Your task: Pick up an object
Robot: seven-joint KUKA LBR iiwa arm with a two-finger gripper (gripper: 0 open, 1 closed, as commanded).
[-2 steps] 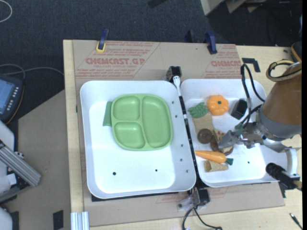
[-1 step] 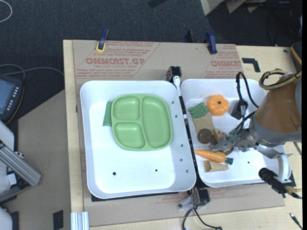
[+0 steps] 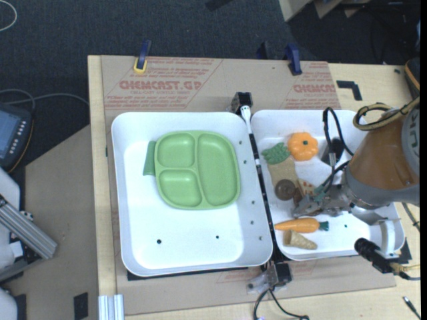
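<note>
- Orange-banded wrist of the arm (image 3: 387, 162) looms largest at the right, hanging over the right bin (image 3: 347, 247) and covering part of it.
- Below it, the hand (image 3: 319, 203) sits low among the clutter near the middle of that bin; its metal parts blur into the items around it, so I cannot tell how it is set or whether anything is caught in it.
- Candidate things to pick all lie in the right bin: a toy carrot (image 3: 298, 225) just beneath the hand, a pale wedge-shaped piece (image 3: 299, 241) touching the carrot's near side, a round brown item (image 3: 287, 189) just left of the hand, a green leafy piece (image 3: 275, 154) and a small orange pumpkin (image 3: 302, 146) toward the far wall.
- In the left bin (image 3: 133, 199) lies a green divided plate (image 3: 197, 169), well apart from the hand.
- Likely risk: the items are packed close, so a closing grip may nudge the brown item or carrot aside instead of trapping one.
- Another risk: two things touching could be pinched together and one drop on the lift.
- The carrot's tapered, smooth body may slip out.
- A dangling black cable (image 3: 331, 135) near the wrist could snag on something in the bin.
</note>
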